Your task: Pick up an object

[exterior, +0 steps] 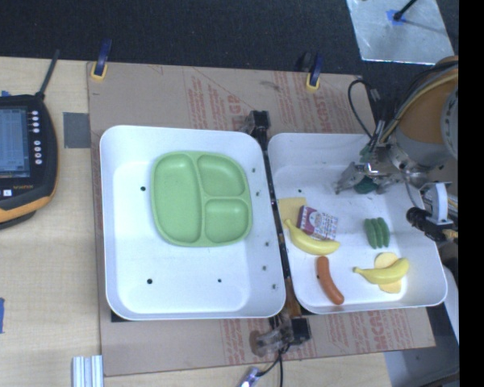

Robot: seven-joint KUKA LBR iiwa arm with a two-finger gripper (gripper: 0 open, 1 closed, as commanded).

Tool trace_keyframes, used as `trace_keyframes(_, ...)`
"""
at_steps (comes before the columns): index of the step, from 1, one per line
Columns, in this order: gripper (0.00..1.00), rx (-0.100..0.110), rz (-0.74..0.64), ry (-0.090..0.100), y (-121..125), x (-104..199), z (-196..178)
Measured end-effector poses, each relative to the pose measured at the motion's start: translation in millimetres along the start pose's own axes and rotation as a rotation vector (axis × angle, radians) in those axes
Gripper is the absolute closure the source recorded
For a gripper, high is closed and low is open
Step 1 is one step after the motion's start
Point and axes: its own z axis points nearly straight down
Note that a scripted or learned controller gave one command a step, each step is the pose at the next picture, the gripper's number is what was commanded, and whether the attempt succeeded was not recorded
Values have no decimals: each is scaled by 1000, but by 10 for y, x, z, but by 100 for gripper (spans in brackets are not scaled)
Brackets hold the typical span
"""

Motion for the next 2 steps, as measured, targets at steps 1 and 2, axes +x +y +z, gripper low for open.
trace_keyframes(1, 0, -5, 0, -1, -496, -161, -1153)
trace_keyframes(2, 0, -1, -3, 0, -127, -149, -4)
